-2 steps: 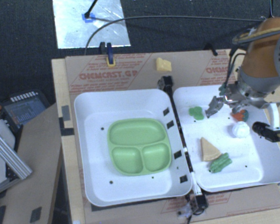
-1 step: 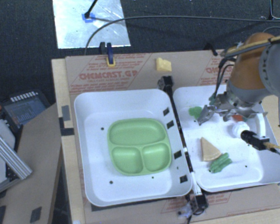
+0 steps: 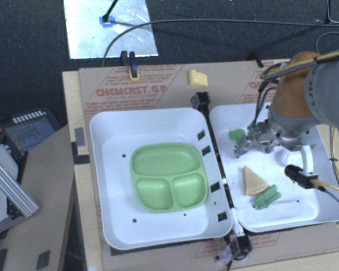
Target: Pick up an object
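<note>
**Arm above the right bin, three pieces within reach**

The gripper (image 3: 242, 149) hangs low over the right bin (image 3: 325, 206); whether it is spread or pressed together cannot be told. One small green piece (image 3: 236, 135) lies just beside it, toward the bin's far edge. One tan wedge (image 3: 253, 180) and one green bundle (image 3: 266, 197) lie nearer the camera. The left bin (image 3: 115, 226) holds one green divided tray (image 3: 167, 177).

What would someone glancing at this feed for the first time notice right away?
Probably the pale green divided tray lying in the middle of the left bin. Next, the grey arm with its orange band reaching in over the right bin, its gripper low near a small green piece. Nearer the front of that bin lie a tan wedge and a green pod-like object, close together.
</note>
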Controlling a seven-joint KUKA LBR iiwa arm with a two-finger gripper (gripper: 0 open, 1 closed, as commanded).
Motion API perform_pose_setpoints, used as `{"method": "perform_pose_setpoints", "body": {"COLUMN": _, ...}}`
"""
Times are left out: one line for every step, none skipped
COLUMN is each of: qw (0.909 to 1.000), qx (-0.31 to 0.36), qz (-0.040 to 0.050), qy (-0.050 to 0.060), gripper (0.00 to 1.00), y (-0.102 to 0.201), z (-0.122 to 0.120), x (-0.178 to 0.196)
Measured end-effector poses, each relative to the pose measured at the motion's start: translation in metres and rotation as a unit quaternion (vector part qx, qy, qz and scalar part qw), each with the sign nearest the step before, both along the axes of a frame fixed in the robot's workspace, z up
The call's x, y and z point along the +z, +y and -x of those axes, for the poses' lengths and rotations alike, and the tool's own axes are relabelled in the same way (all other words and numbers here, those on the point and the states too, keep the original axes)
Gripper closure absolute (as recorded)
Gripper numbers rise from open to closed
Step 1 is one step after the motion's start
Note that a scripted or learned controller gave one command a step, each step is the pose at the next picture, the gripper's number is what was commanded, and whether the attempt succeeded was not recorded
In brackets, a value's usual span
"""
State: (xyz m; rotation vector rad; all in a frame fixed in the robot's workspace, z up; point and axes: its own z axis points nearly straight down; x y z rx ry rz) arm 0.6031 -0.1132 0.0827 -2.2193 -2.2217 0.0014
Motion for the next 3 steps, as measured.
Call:
{"method": "perform_pose_setpoints", "body": {"qw": 1.0, "qx": 0.0, "qz": 0.0006, "qy": -0.002, "gripper": 1.0, "y": 0.0, "z": -0.001, "x": 0.013}}
{"method": "perform_pose_setpoints", "body": {"qw": 1.0, "qx": -0.001, "qz": 0.001, "qy": -0.004, "gripper": 1.0, "y": -0.009, "z": -0.004, "x": 0.075}}
{"method": "perform_pose_setpoints", "body": {"qw": 1.0, "qx": 0.001, "qz": 0.0008, "qy": -0.004, "gripper": 1.0, "y": -0.011, "z": -0.002, "x": 0.119}}
